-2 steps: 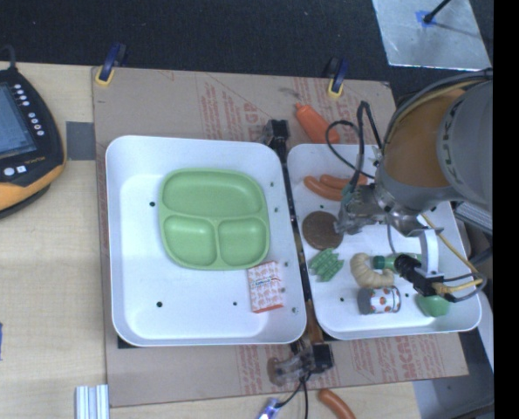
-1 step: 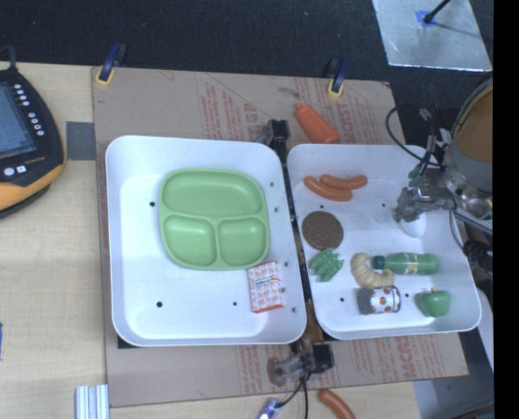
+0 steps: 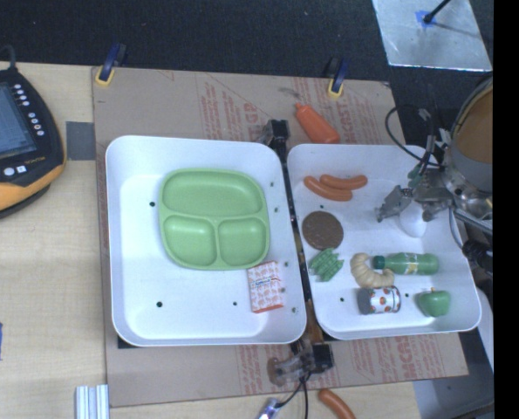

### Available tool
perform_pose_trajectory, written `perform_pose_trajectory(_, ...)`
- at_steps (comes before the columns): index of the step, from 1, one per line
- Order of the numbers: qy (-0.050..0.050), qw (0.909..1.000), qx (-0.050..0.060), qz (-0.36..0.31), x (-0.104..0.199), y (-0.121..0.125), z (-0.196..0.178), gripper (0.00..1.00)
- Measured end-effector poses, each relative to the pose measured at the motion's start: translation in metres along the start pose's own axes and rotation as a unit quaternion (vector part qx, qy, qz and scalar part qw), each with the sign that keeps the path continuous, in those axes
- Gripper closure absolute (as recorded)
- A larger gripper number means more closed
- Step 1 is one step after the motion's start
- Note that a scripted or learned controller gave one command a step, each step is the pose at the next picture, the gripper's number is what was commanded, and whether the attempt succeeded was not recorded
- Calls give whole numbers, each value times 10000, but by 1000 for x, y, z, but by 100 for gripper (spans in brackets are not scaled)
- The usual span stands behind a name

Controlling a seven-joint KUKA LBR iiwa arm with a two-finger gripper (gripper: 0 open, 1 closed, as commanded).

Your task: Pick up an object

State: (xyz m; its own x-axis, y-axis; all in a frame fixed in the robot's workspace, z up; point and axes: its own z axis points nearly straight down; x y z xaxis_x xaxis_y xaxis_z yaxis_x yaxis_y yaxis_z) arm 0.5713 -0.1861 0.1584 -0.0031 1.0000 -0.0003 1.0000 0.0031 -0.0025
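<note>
- The claw hangs low over the upper right part of the right bin, with a small white object just under it; whether its tips are spread or clenched I cannot tell, and nothing is plainly seen between them.
- Likely trouble: the white object sits close to the bin's right wall, so a descent slightly off line could nudge it aside or clip the wall instead of gripping.
- The green bottle lies just below that spot, touching or nearly touching a tan curled piece; a sweep that way could knock both.
- The arm enters from the right edge, its wrist bent down toward the bin, cables trailing beside it.
- Other candidates in the right bin: hot dog, brown disc, green leafy toy, small can, green pepper.
- The left bin holds a green divided plate and a red-printed packet.
</note>
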Motion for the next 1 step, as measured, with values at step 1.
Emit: perform_pose_trajectory(1, 3, 10000, 16, -13, 45, -50, 68, 0)
